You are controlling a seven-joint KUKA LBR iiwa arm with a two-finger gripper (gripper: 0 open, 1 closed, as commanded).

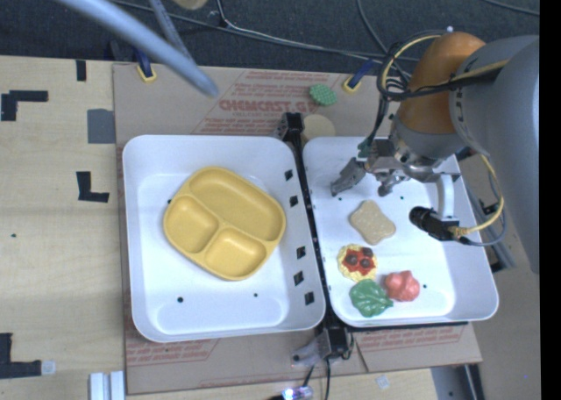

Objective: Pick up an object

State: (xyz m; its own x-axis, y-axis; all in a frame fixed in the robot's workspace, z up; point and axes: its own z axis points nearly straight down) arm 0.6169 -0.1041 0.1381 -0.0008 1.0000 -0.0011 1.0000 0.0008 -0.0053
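My gripper [368,181] hangs over the upper part of the right bin [469,306], fingers spread and holding nothing. Just below it lies the bread [372,222]. Lower still sit the pizza [358,261], the green piece [370,298] and the red piece [402,285]. The yellow tray [224,222] rests in the left bin [153,302].

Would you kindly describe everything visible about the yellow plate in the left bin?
The yellow plate looks like matte plastic, a rounded square with three compartments: one long, two smaller. It lies flat, turned at an angle, near the middle of the left bin, resting on its floor. Nothing else touches it, and its compartments hold nothing.
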